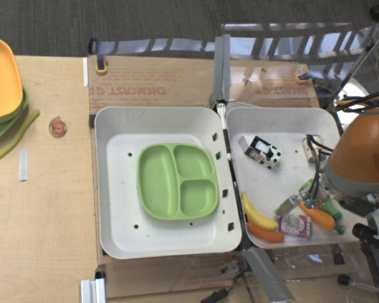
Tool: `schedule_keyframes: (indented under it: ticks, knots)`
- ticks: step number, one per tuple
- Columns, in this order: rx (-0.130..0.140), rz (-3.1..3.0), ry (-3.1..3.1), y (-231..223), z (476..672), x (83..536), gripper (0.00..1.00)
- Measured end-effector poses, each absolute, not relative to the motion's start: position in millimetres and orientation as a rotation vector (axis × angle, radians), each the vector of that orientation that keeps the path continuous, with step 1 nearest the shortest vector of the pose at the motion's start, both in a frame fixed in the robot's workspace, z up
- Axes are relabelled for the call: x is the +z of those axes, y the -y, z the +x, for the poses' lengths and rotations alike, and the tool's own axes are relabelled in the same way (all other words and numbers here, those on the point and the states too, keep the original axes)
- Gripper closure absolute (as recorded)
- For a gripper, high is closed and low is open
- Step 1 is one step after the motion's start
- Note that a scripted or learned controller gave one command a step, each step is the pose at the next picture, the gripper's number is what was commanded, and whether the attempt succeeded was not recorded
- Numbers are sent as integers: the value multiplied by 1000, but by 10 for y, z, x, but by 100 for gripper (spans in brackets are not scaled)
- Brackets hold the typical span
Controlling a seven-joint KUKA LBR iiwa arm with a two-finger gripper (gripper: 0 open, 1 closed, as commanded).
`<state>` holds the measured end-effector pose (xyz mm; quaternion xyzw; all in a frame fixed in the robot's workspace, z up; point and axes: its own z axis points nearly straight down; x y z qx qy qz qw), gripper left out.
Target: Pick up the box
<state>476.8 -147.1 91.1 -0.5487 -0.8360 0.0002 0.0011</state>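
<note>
Overhead view of the table with two white bins. The arm enters from the right, its orange band over the right-hand bin (284, 122); the gripper (308, 199) is low over the clutter at that bin's near right corner. Its opening is hidden by the wrist, so its state cannot be told.

The box (263, 151), a small black-and-white printed carton, lies flat on the bin floor, up and to the left of the gripper and well apart from it, with bare floor on all its sides. Close under and beside the gripper lie a carrot (320, 217) and a pink packet (295, 225); a banana (258, 214) and an orange sausage-shaped item (264, 233) lie to its lower left.

The box is judged light and fairly stiff, though thin card may dent under a hard squeeze, and its printed faces look smooth and possibly slippery. The best hold is likely across its shorter width, gripper aligned to its slanted long sides, closing gently at mid-length.

The green divided plate (177, 180) occupies the left bin (114, 169).
</note>
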Motion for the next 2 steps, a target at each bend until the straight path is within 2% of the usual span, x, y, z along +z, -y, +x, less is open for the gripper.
schedule_keyframes:
  ticks: [1,2]
  knots:
    - [1,-2063,2370,1345,4776,1227,0]
    - [3,-2196,2246,1647,4790,1576,0]
